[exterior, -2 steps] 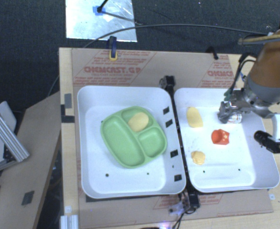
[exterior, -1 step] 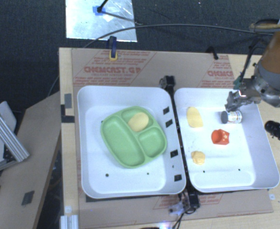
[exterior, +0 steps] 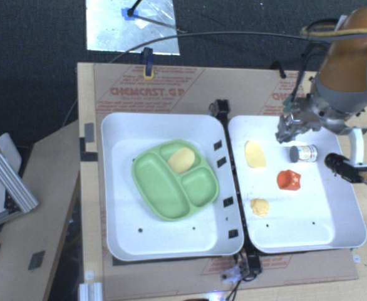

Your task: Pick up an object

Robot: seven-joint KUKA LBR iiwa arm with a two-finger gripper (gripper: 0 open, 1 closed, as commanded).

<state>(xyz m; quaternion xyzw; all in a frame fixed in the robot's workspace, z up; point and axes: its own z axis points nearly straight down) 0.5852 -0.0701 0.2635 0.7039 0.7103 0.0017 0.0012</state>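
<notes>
step: reach for the small jar [exterior: 304,153] | gripper [exterior: 288,132]: can't tell if wide or narrow | jar: lying on its side, just below and right of gripper | tip: go straight down, grab across its round middle

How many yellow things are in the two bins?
3: a yellow lump in the green divided plate, left bin; a pale yellow piece and a small yellow lump in the right bin. The arm may hide more.

Grey arm [exterior: 349,93], orange band, dark gripper [exterior: 288,130]
</notes>
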